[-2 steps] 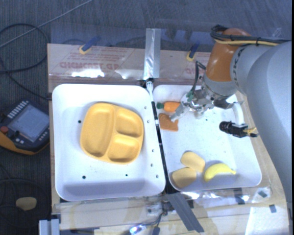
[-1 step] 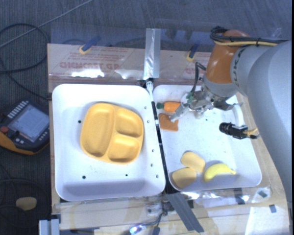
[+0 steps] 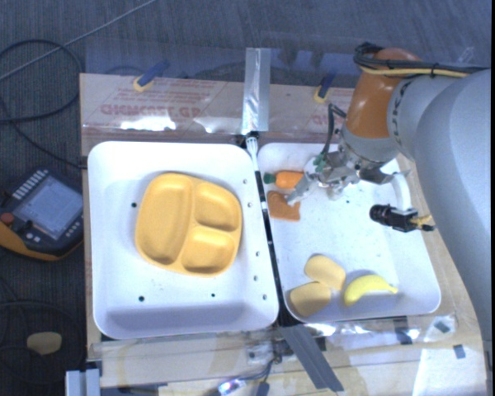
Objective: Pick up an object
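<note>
The tool (image 3: 304, 188) sits just beside a small orange carrot (image 3: 289, 178) with a green tip; whether it is spread or pressed together, I cannot tell.

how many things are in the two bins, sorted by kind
yellow divided tray: 1
orange pieces: 2
pale yellow lumps: 2
banana: 1
total: 6

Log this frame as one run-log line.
gripper: low in right bin, beside carrot | hold: none visible | near edge: banana | left bin: yellow divided tray
</note>
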Robot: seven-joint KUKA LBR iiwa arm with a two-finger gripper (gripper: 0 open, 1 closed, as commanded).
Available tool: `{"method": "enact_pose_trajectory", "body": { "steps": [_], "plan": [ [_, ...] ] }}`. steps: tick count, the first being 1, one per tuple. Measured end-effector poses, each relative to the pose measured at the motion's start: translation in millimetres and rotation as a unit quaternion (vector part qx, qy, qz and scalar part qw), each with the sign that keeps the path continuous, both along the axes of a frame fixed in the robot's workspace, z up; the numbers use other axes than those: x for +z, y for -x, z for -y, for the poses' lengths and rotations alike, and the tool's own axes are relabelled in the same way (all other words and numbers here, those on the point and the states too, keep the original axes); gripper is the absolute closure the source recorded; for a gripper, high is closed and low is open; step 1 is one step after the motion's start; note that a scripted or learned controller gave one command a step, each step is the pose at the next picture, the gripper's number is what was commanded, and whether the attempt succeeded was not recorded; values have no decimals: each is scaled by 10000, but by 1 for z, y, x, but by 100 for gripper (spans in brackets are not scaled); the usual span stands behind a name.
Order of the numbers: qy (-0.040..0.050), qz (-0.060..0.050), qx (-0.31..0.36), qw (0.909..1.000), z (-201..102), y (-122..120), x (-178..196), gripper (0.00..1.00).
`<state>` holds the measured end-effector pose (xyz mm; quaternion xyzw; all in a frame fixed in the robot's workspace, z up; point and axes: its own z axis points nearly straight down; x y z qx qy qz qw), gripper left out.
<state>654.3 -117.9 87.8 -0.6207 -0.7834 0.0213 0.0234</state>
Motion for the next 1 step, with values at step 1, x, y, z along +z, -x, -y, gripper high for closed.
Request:
{"method": "enact_pose_trajectory", "body": {
  "steps": [1],
  "plan": [
    [0,0,1,10000,0,0,0,0]
  ]
}}
